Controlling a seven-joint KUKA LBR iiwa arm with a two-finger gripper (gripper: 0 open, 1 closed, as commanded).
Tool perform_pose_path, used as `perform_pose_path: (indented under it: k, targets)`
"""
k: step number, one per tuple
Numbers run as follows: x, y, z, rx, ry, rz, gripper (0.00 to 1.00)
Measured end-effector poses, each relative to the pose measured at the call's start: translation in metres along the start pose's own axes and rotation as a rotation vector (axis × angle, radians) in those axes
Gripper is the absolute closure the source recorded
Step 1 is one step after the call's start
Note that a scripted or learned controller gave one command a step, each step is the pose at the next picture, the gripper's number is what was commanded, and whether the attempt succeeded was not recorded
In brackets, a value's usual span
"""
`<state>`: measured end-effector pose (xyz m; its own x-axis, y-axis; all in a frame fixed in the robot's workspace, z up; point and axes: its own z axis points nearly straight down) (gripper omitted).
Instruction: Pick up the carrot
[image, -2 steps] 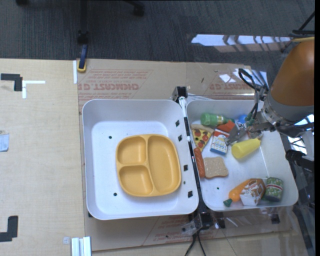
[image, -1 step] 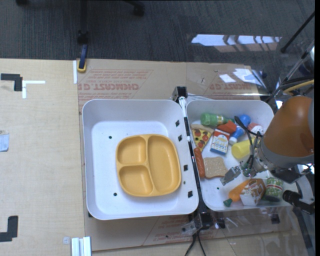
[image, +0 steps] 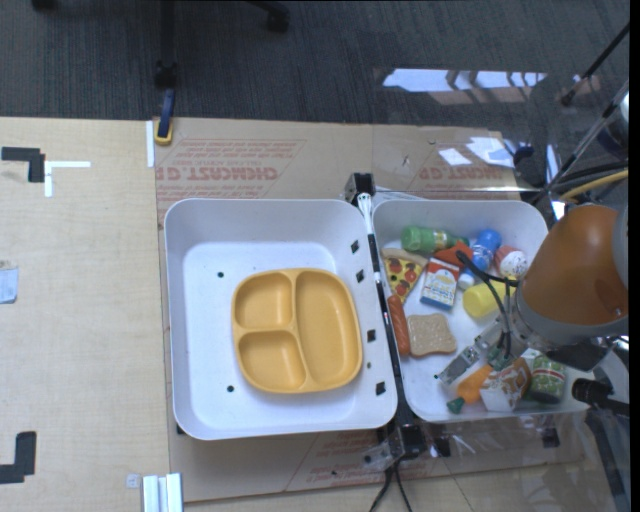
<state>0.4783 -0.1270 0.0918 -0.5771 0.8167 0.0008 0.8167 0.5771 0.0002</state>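
Your pincer (image: 462, 366) sits low in the right bin (image: 420, 400), grip width unreadable, just beside the carrot (image: 470, 385) near the front wall, presumably lined up to grab it, bread slice (image: 431, 335) close by, yellow tray (image: 297, 330) next door.

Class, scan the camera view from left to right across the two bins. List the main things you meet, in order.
Left bin → yellow divided plate → hot dog → toast slice → carrot → gripper → orange band on the arm.
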Motion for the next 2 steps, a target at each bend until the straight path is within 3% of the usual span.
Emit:
perform_pose_path:
  k: [1,2]
  targets:
    - [-0.002,0.002,-0.009,-0.004,-0.003,0.005,1.00]
    - [0.018,0.014,0.000,-0.001,-0.001,-0.019,1.00]
